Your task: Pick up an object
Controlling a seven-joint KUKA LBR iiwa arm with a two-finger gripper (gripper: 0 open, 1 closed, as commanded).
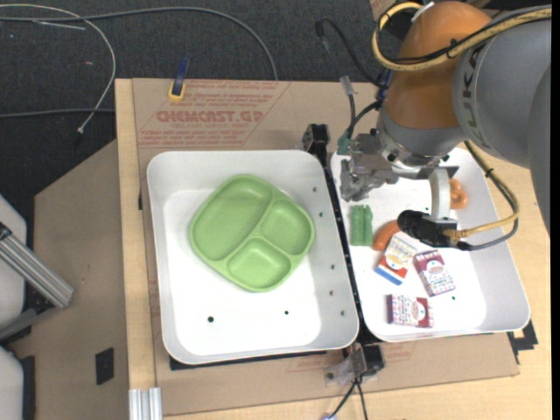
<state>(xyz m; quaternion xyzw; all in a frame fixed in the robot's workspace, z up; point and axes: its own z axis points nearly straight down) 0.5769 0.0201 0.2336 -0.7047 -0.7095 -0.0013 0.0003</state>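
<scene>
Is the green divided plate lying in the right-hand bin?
No, the green divided plate lies alone in the left bin, while the small cartons sit in the right bin.

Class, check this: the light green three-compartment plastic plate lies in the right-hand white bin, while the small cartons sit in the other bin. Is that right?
Not quite. The camera view shows the light green three-compartment plastic plate in the left-hand white bin; the small cartons sit in the other bin, as stated.

Grey arm point(512, 77), orange band point(433, 59)
</scene>
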